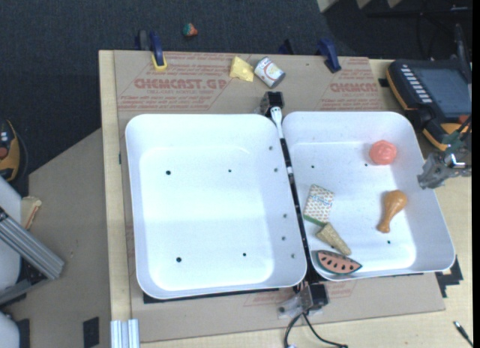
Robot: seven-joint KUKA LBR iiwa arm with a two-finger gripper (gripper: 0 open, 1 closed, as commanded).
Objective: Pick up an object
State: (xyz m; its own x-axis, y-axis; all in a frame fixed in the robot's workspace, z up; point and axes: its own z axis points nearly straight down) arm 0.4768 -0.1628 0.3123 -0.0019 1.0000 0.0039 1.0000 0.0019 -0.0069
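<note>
While the brown board (187, 84) shows "CHEMCAST" in red print, the left bin (210, 204) sits beside the right bin (360, 133), which holds a chicken drumstick (391, 209), pink ball (382, 152), watermelon slice (337, 262), printed packet (319, 203) and cone (333, 238). Gripper (439, 170) hangs at the right bin's edge — grip unclear.

Even, fairly bright overhead light, left bin (206, 204) washed nearly featureless white with a soft grey shade along its far wall, toys in the right bin (360, 196) casting faint short shadows, dark floor (67, 9) dim, overall mild softness, fine grain
</note>
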